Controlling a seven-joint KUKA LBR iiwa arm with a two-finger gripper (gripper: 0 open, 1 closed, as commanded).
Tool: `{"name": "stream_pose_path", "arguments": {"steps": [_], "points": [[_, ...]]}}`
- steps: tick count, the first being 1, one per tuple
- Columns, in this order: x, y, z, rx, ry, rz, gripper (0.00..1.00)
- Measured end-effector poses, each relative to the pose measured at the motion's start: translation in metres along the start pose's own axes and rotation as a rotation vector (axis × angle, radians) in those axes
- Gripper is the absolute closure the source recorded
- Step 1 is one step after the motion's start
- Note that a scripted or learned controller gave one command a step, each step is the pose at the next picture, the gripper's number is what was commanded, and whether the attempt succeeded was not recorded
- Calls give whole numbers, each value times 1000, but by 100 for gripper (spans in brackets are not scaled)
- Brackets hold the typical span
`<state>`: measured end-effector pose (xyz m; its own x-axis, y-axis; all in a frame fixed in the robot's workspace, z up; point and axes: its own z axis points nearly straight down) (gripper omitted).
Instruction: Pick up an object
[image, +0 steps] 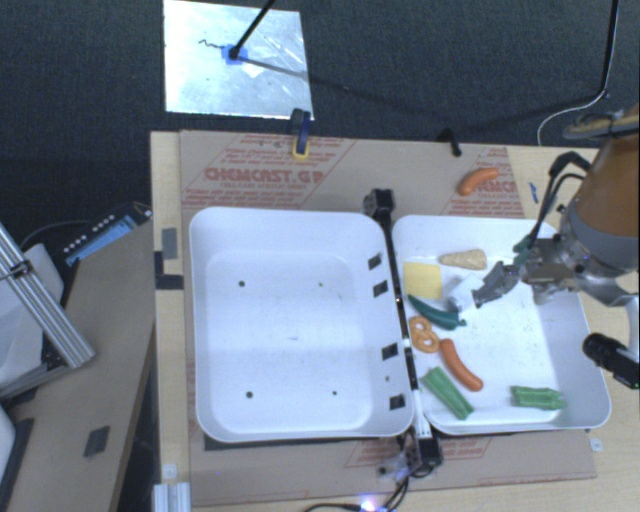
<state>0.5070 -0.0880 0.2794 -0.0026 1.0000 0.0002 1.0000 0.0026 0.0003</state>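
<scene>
Hovering claw over right bin | fingers slightly parted, nothing held | dark green piece lies just left-below claw tip, long axis slanting down-right | grasp not yet begun

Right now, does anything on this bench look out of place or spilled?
Yes: one orange sausage-shaped toy lies outside both bins, on the cardboard behind the right bin. The other small items sit inside the right bin. Nothing looks spilled or damaged.
</scene>
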Motion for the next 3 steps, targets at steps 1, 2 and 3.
{"name": "stream_pose_path", "arguments": {"steps": [1, 2, 3], "points": [[48, -22, 99, 10, 3, -5, 0], [21, 51, 94, -7, -2, -1, 0], [-7, 139, 183, -3, -2, -2, 0]]}}
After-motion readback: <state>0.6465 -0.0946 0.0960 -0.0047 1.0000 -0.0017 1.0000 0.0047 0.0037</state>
